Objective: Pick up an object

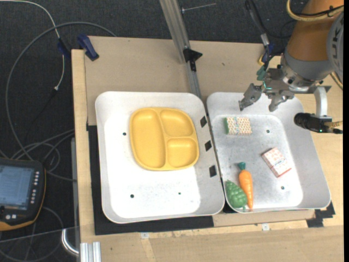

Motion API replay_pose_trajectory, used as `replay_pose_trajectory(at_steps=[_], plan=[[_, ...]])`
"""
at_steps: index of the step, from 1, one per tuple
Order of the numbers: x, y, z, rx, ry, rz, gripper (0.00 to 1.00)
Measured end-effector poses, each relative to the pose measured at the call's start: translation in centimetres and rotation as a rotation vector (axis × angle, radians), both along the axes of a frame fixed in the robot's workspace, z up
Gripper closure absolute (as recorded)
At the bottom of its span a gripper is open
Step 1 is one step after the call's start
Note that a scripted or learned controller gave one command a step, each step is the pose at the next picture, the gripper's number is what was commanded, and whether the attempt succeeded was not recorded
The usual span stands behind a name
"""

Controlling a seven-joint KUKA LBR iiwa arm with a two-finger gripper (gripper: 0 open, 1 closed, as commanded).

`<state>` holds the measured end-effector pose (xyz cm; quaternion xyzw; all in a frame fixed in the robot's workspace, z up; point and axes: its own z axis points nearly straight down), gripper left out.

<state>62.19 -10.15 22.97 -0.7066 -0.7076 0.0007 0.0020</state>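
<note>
Gripper (262, 98): two dark metal fingers spread wide apart, nothing between them, hanging over the far rim of the right bin (305, 146). Grey arm (313, 42) with orange band enters from the right.

Right bin: shallow white plastic, rounded corners, speckled floor. Contents:
- patterned packet (239, 126), flat rectangle with a green end, near the far left corner, just below the gripper;
- small box (276, 162), white with pink print, tilted, mid-right;
- toy carrot (246, 183), smooth orange cone with a green top, near the front edge;
- green bumpy toy vegetable (234, 194), touching the carrot's left side, front left corner.

Left bin (112, 146): same white plastic; holds a yellow divided plate (163, 138), glossy, three compartments.

Bench (136, 59): bare light wood. Dark carpet around it, loose cables (32, 70), a control pendant (19, 192) at lower left.
</note>
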Motion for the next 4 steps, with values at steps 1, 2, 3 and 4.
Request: replay_pose_trajectory(at_steps=[1, 2, 3, 4], plan=[[0.0, 0.0, 0.0, 0.000, 0.000, 0.000, 0.00], [-0.4, 0.0, -4.3, 0.000, 0.004, -0.001, 0.00], [-1.3, -0.6, -9.9, 0.000, 0.005, -0.002, 0.00], [-1.4, -0.6, -14.0, 0.000, 0.004, -0.001, 0.00]])
